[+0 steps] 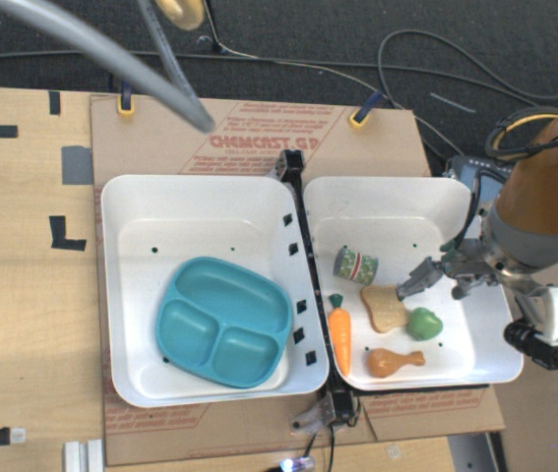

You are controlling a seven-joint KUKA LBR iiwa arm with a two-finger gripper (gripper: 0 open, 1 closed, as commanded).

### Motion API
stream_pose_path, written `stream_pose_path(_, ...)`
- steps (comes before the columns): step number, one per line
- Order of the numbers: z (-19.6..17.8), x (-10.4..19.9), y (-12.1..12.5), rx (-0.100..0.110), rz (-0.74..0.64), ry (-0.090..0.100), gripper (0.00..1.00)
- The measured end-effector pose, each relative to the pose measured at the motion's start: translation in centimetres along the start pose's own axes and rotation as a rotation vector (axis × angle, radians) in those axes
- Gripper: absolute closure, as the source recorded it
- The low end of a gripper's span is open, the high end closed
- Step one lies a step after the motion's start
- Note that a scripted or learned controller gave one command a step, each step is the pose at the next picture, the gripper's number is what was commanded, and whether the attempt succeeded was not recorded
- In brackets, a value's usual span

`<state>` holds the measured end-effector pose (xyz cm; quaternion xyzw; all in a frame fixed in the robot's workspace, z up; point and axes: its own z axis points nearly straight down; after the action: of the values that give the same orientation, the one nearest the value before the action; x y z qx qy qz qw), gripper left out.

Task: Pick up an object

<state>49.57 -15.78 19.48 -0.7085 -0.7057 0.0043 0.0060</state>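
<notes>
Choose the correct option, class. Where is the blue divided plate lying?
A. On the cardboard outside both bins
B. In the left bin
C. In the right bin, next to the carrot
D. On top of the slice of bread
B: the blue divided plate lies alone in the left bin, while the carrot and slice of bread lie in the right bin.

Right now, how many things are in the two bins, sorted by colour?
Teal: 1, the divided plate
Green: 2, the small can and the round green fruit
Orange: 1, the carrot
Tan: 2, the bread slice and the drumstick
Total: 6
</notes>
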Motion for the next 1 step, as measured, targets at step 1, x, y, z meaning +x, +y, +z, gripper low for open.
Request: stream_pose_path(1, -0.65, 0.04, 0.31, -0.013, -0.004, -0.002, 0.0)
